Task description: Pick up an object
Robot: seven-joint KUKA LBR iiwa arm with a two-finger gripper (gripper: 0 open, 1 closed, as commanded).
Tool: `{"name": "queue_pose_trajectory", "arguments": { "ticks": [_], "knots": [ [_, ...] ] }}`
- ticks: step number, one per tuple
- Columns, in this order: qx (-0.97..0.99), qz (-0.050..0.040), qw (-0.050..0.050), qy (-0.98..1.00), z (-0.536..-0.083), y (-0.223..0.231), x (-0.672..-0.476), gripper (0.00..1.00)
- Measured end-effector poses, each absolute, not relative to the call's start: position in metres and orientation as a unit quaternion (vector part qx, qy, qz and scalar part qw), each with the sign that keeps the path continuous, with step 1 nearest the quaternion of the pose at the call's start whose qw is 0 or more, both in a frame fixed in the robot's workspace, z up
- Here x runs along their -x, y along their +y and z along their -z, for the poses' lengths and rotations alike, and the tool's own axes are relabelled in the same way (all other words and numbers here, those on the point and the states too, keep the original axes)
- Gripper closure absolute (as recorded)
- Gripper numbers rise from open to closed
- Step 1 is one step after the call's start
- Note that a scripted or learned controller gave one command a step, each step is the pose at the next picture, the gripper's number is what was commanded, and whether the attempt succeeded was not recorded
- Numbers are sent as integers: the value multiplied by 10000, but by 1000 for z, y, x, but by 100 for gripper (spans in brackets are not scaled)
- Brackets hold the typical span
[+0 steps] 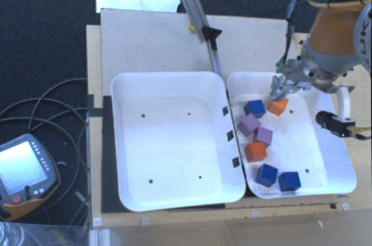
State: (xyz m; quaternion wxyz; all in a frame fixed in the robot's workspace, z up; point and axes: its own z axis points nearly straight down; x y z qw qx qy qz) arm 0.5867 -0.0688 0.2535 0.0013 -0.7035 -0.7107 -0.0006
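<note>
seven smooth cubes point(260, 134) | right bin point(343, 169) | gripper point(281, 95) over orange cube point(278, 106) | grip unclear

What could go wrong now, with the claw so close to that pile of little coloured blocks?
Two things seem likely. The gripper is right over the small orange block, which sits close to a blue block; closing there might nudge the neighbour or catch an edge and slip. The orange block also lies near the far wall of the right bin, so the fingers could scrape the wall on the way down.
</note>
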Motion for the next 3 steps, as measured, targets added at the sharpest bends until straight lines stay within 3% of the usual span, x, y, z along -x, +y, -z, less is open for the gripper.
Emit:
{"name": "queue_pose_trajectory", "arguments": {
  "ticks": [3],
  "knots": [
    [7029, 7, 14, -7113, -232, 89, -533, 100]
  ]
}}
